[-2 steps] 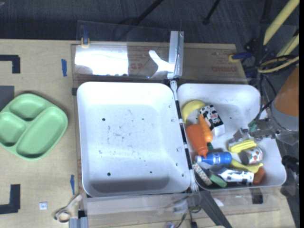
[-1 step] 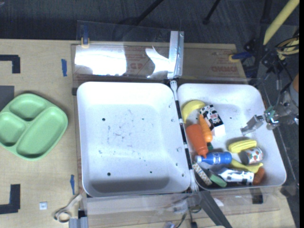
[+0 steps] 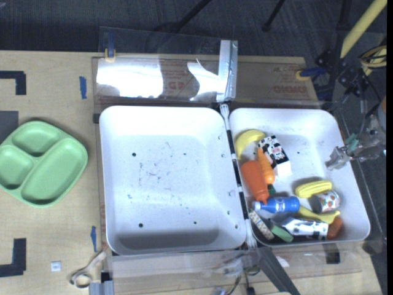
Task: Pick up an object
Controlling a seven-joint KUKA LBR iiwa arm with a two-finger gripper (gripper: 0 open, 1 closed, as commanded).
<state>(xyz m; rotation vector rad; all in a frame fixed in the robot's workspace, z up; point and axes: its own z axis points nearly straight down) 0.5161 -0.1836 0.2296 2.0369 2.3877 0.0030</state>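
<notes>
The right white bin (image 3: 307, 121) holds a pile of toys along its left and front sides. Among them are a yellow banana shape (image 3: 247, 139), a black-and-white cow figure (image 3: 271, 149), an orange bottle (image 3: 253, 178), a blue bottle (image 3: 280, 204), a yellow corn cob (image 3: 313, 187), a spotted ball (image 3: 329, 200) and a white-and-green item (image 3: 301, 228). My gripper (image 3: 339, 157) hangs at the bin's right rim, small and partly blurred. It sits to the right of the pile and nothing shows in it.
The left white bin (image 3: 163, 177) lies beside the right one, the two meeting at a central ridge. A green divided plate (image 3: 40, 161) sits on the bench at far left. A clear plastic panel (image 3: 159, 72) stands behind the bins. Stands and cables crowd the back right.
</notes>
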